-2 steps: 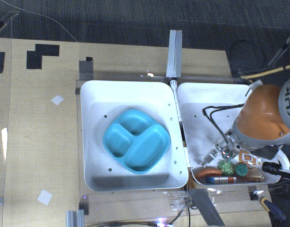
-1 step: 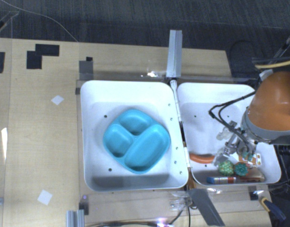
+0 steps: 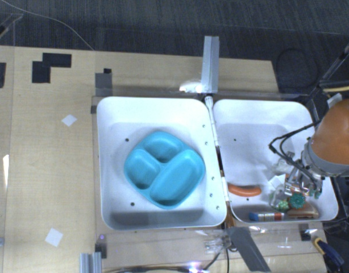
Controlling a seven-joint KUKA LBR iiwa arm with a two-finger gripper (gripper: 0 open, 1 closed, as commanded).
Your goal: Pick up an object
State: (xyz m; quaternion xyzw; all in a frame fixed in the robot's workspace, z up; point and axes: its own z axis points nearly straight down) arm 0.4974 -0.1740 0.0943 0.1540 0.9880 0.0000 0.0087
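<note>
Arm: a grey robot arm with an orange band reaches in from the right and angles down into the right-hand shallow white plastic bin point(image 3: 242, 124).
Hand: the two-finger metal hand point(image 3: 299, 187) hangs low in that bin's near right corner, where the small things lie; whether it is apart or together cannot be told from this view.
Nearest object: a small round green knobbly toy point(image 3: 296, 199) sits just below the hand, close enough that it looks like the likely target, though nothing is seen clamped.
Other objects: an orange sausage-shaped toy point(image 3: 244, 190) lies to the hand's left; a thin marker-like stick with a blue and red end point(image 3: 265, 215) lies below and left of it, against the bin's near wall.
Far from the hand: a sky-blue plastic divided tray point(image 3: 164, 168) rests in the left-hand white bin point(image 3: 112, 124), well apart.
Counter: a pale wooden counter point(image 3: 44, 169) carries both bins.
</note>
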